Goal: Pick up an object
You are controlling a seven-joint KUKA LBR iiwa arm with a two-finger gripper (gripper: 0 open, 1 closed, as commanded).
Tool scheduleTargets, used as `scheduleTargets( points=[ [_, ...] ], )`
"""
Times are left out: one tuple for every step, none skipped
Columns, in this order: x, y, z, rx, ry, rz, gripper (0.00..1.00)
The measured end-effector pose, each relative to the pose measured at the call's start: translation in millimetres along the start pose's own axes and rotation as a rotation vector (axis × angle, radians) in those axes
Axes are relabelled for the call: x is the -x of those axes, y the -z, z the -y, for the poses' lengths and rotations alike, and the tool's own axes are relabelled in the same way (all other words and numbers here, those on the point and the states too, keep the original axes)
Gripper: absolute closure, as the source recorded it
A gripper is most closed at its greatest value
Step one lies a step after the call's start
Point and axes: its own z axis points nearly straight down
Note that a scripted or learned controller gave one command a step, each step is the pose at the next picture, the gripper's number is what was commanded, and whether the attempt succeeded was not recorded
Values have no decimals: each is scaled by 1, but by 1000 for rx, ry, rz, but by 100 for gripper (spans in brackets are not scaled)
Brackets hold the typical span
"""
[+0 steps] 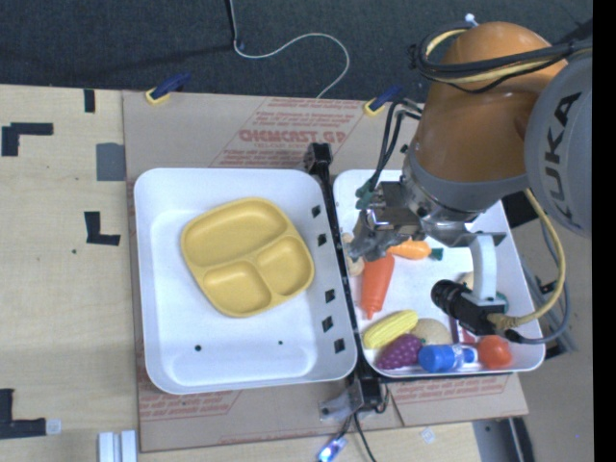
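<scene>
My gripper hangs low over the left side of the right bin, under the grey and orange arm. Just below it lies an orange toy carrot, pointing toward the front, with its upper end right at the gripper. The wrist hides whether the two touch. A smaller orange piece lies to the gripper's right. Nearer the front sit a yellow corn cob, purple grapes, a blue bottle and a red tomato.
The left bin holds a yellow divided plate. A black divider with clips runs between the bins. The arm's body and cables cover the back and right of the right bin.
</scene>
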Motion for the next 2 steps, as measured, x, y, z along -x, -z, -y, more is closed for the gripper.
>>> scheduleTargets(
  points=[
    [0,8,-1,-5,1,1,100],
    [-1,16,-1,-11,3,3,100]
  ],
)
